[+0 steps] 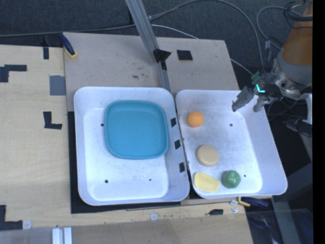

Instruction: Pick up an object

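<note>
My end effector (249, 101) hangs over the far right corner of the right bin (264, 151), its two dark fingers spread apart with nothing between them, so it is released and grips nothing. My arm (297, 44) comes in from the table's right edge, the orange band showing above the wrist.

Four small things lie in the right bin, all apart from my fingers. An orange ball (195, 119) sits near the bin's far left corner, close to the wall shared with the other bin. A beige round piece (207, 155) rests around the middle of the left half. At the near edge a yellow piece (206, 182) lies just beside a green ball (231, 179), the yellow one toward the near left corner.

The left bin (86, 136) carries a blue square plate (136, 129), lying flat toward its far side.

A grey metal bar (147, 29) runs at a slant from the table's far edge down to the gap between the two bins. Cables (203, 6) trail across the dark floor beyond the table's far edge.
</note>
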Controlling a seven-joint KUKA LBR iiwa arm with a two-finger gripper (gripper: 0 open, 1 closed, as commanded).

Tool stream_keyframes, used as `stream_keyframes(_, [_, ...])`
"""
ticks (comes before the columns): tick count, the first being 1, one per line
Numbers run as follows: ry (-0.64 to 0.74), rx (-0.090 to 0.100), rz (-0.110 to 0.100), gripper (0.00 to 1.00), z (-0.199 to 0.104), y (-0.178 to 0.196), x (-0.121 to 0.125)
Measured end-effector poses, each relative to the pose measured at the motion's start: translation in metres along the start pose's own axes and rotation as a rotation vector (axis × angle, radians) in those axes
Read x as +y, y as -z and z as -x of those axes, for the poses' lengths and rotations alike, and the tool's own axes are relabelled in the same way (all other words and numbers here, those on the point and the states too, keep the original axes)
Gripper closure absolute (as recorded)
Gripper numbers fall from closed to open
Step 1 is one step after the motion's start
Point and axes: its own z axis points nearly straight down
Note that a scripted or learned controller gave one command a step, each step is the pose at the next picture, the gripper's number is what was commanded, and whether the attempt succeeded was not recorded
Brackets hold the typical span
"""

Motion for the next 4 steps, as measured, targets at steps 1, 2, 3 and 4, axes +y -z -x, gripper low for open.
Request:
stream_keyframes(1, [0.0,0.0,0.0,0.0,0.0,0.0,0.0])
stream_keyframes(2, [0.0,0.0,-0.003,0.0,-0.007,-0.044,-0.001])
stream_keyframes(3, [0.0,0.001,-0.005,0.0,-0.008,-0.106,0.003])
stream_keyframes(4, [0.0,0.001,-0.004,0.0,-0.01,-0.15,0.005])
